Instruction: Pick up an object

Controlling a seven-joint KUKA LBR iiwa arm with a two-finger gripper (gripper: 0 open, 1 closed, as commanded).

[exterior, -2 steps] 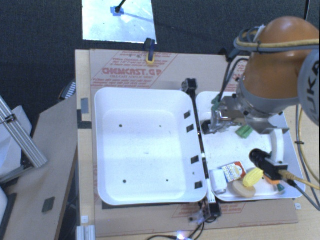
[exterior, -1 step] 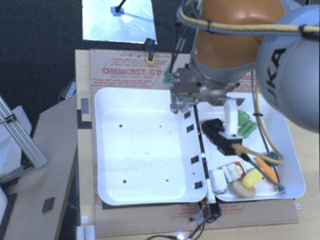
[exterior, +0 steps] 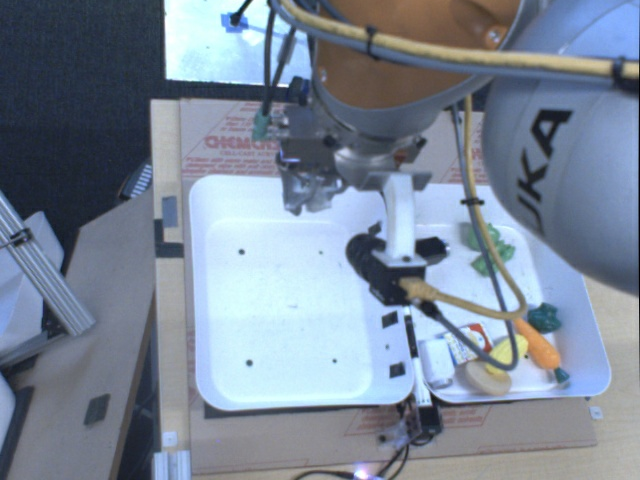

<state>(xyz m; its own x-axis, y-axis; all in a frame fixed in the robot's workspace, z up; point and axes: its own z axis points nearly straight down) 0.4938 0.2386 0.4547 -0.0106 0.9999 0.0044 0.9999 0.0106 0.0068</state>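
Observation:
My gripper [exterior: 303, 194] hangs over the far rim of the left white bin [exterior: 230, 368], close to the divide between the two bins. Nothing shows beneath it but the bin's white floor. The loose objects lie in the right bin [exterior: 590, 363]: a green leafy piece [exterior: 487, 245] at its far side, a dark teal piece [exterior: 544, 317], an orange carrot-like piece [exterior: 543, 349], a yellow piece [exterior: 511, 350], a round beige piece [exterior: 483, 376] and a small white box [exterior: 444, 354] near the front. The arm's bulk hides the right bin's far corner.
The bins sit on a cardboard sheet [exterior: 215, 143] on the bench. A slanted aluminium rail [exterior: 40, 278] stands off to the left. Yellow and grey cables [exterior: 470, 313] droop from the arm across the right bin.

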